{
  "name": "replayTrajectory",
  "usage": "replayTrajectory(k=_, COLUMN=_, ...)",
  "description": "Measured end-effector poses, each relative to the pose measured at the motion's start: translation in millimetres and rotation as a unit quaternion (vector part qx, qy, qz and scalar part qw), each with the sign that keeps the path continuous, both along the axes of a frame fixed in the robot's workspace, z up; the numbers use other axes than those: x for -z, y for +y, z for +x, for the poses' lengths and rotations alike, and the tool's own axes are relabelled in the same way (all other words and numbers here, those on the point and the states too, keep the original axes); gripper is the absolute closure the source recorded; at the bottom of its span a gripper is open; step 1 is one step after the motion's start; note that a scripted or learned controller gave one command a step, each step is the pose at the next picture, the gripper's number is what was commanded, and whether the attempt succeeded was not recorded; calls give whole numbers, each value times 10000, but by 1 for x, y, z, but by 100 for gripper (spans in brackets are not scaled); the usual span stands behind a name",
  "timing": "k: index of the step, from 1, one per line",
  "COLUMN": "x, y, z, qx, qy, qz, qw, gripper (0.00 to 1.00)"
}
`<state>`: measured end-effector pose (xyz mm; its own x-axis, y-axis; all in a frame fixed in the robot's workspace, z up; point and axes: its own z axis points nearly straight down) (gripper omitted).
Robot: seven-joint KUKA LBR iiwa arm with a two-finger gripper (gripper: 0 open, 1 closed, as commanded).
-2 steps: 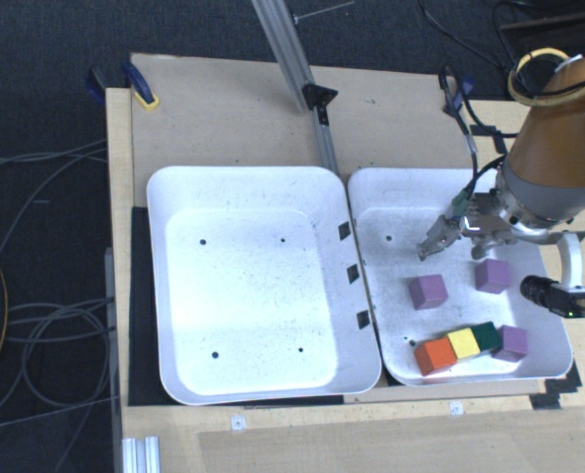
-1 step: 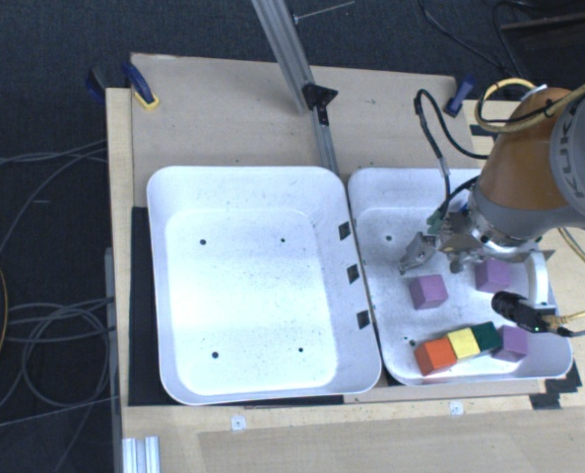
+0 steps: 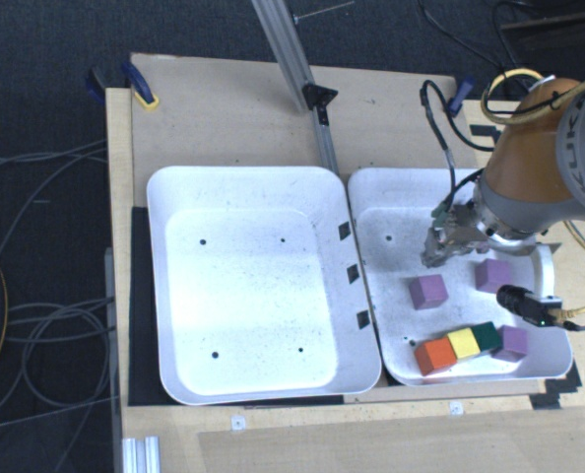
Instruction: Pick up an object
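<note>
A: Progress check, going left to right. What is sitting in the left bin (image 3: 174,264)?

B: Nothing I can make out, just bare white floor with a few dark dots.

A: And the right bin (image 3: 391,210)?

B: All the candidates are lying in there. A purple cube (image 3: 427,291) is sitting near the middle, a row of orange, yellow and green blocks (image 3: 458,347) is lying along the near wall, and two more purple blocks are sitting further right, one (image 3: 491,275) just under the wrist and one (image 3: 514,342) beside the green end of the row.

A: Where is the gripper (image 3: 438,249) hanging?

B: Over the right bin, just above and slightly right of the purple cube in the view, apart from it as far as I can judge.

A: Clamped on anything?

B: Cannot tell how it is set; it is too dark and small. Nothing is showing in its grasp.

A: So how far along?

B: Early, I am judging. Arm (image 3: 529,166) is reaching in from the right, but every block is resting on the bin floor. Grasp and lift are both looking undone.
</note>
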<state>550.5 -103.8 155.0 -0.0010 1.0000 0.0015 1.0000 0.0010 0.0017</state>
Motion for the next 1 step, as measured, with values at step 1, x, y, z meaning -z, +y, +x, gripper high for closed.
replayTrajectory(k=1, x=-64, y=-1, z=5, qx=-3, qy=-34, qz=-14, qw=10000, gripper=100)
